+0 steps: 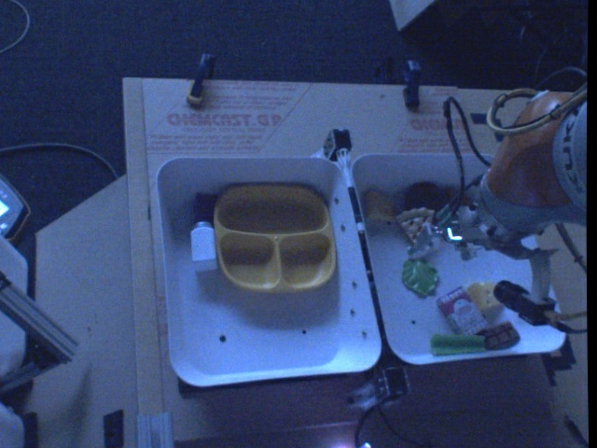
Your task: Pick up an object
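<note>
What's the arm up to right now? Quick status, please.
Tool low in right bin, near the top. Nothing seen in its grip. Green piece just below it. Yellow tray in left bin.

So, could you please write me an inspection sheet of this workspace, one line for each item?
Surface: cardboard-covered bench bearing the left bin and the right bin side by side.
Job's things: yellow divided tray and small white bottle in the left bin; green piece, red-and-white packet, yellow block, green stick and dark objects in the right bin.
Clutter: nothing seen outside the bins.
Claw: claw low over the right bin's upper part; fingers too dim to judge.
Cables: black cable looping along the arm; thin cable on the floor at left.
Surroundings: two clamps on the bench's far edge; dark floor.
</note>
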